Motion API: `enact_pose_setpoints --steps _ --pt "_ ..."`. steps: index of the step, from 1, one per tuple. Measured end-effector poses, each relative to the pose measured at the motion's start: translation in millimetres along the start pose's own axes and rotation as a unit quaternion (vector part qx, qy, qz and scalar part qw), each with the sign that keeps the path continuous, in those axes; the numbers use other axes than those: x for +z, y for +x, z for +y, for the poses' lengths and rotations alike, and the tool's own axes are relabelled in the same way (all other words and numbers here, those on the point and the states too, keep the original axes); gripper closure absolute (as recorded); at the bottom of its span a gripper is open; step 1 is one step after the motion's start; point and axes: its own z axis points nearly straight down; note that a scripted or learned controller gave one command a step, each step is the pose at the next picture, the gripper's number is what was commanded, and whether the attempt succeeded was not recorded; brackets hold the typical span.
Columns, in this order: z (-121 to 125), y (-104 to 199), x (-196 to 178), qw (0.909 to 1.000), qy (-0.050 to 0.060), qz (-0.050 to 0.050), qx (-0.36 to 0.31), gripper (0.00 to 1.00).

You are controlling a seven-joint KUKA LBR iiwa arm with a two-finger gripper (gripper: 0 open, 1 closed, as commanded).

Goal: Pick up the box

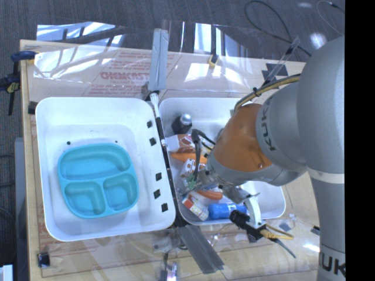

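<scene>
A small white and red box (195, 206) lies near the front left corner of the right bin (275, 201), among other items. My arm reaches in from the right, and its orange band (240, 145) covers the middle of that bin. The gripper (198, 179) points down into the clutter just behind the box, with cables around it. Several items crowd around its tip and hide what it touches.
A blue tube (225, 211) lies right of the box. An orange packet (184, 153) and a dark bottle with a silver cap (184, 122) sit further back. The left bin (47, 127) holds a light blue divided tray (96, 179). A divider wall (161, 168) separates the bins.
</scene>
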Motion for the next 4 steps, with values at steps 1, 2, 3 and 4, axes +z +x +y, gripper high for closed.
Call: enact_pose_setpoints --steps 1,2,3,4 --pt "7.8 40.5 -100.9 0.9939 0.000 0.000 -0.110 1.00" --pt "1.8 19.0 -100.8 0.9988 0.000 -0.001 -0.049 1.00" --pt "8.6 44.3 -100.3 0.9993 0.001 0.000 -0.037 1.00" --pt "9.7 44.1 -109.8 0.9992 0.001 0.000 -0.040 1.00"
